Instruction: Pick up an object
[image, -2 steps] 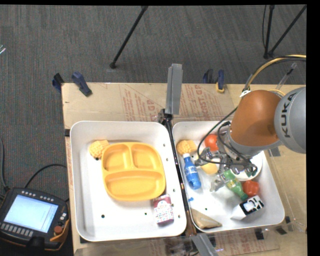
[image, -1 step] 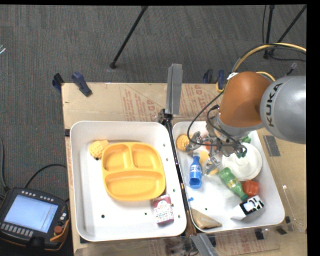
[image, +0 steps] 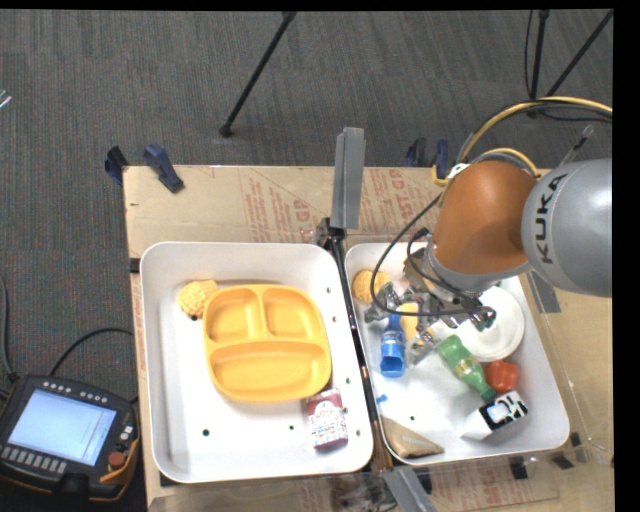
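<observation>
My gripper (image: 418, 322) hangs low over the upper left part of the right bin (image: 545, 420), under the orange wrist band. Directly below and beside it lie a blue bottle (image: 391, 352) and a green bottle (image: 462, 362). A yellow round piece (image: 365, 286) sits just to its left, by the bin wall. Something small and yellowish shows at the gripper's tip, but I cannot make out whether it is held. A red piece (image: 503, 376), a black-and-white box (image: 503, 412) and a tan wedge (image: 410, 437) lie nearer the front.
A white dish (image: 505, 325) lies partly under the arm at the right. The left bin (image: 160, 400) holds a yellow divided plate (image: 266, 341), a yellow bumpy piece (image: 196, 296) and a small pink carton (image: 327, 420). A ridge (image: 356, 340) divides the bins.
</observation>
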